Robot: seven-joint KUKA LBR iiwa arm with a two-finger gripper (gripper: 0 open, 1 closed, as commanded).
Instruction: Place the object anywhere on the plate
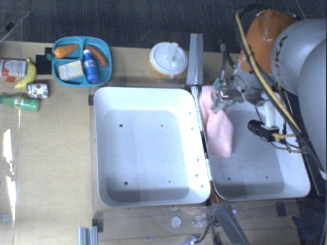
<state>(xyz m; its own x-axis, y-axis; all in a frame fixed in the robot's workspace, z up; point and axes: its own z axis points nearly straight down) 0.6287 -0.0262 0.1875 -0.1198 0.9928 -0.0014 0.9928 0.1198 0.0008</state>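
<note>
One pink cloth (218, 129) hangs at the right bin's (265, 188) nine o'clock wall, apparently pinched by the tool (220, 97); whether it grips, I cannot tell.

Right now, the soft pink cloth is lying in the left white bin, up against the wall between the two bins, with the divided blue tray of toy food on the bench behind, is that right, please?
Not quite: the soft pink cloth lies in the right white bin, not the left white bin. The camera view shows it there, against the wall between the two bins. The divided blue tray of toy food does sit on the bench behind.
</note>
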